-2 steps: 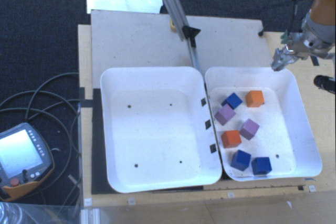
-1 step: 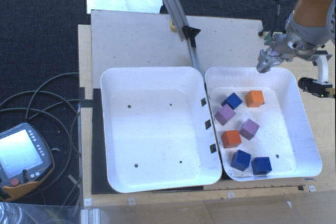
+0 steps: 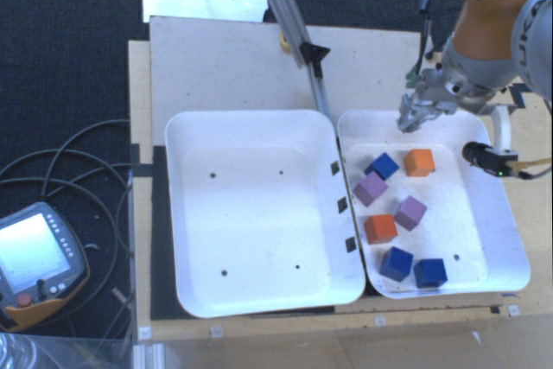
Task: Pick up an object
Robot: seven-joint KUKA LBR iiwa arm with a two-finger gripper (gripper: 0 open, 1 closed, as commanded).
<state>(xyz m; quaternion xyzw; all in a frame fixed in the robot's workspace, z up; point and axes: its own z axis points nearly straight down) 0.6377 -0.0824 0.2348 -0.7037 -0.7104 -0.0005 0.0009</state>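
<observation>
The gripper (image 3: 413,122) hangs at the twelve o'clock end of the right bin (image 3: 510,229), above the rim, with nothing visibly in it; I cannot tell its spread. Below it lie seven cubes: a blue cube (image 3: 382,166) and an orange cube (image 3: 419,162) nearest, at its six o'clock, two purple, another orange, two more blue.

Two bins sit side by side on the bench (image 3: 225,65). The right bin (image 3: 510,259) holds seven blocks (image 3: 411,212), loosely clustered from its middle toward its near edge. The gripper (image 3: 413,118) hangs over its far rim. Left of the bench lie cables (image 3: 78,160) and a handheld controller (image 3: 34,264).
</observation>
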